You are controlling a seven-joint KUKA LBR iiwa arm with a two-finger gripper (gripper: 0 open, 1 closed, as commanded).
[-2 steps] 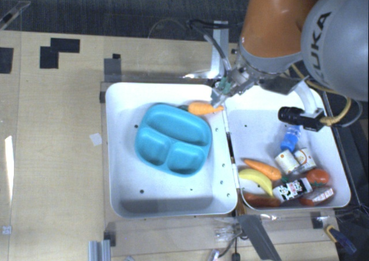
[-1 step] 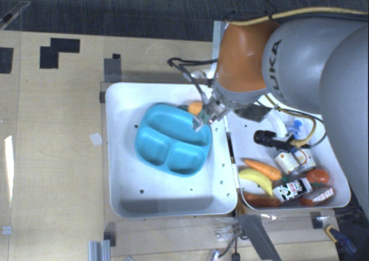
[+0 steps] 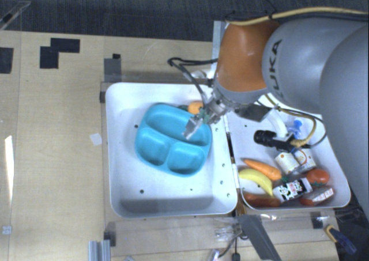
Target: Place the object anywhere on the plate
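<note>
We see the grey two-finger gripper (image 3: 194,127) over the right rim of the blue sectioned plastic plate (image 3: 170,140) in the left white bin (image 3: 124,156); its jaw state cannot be told. A small orange object (image 3: 195,106) (partly hidden) lies just behind the plate.
</note>
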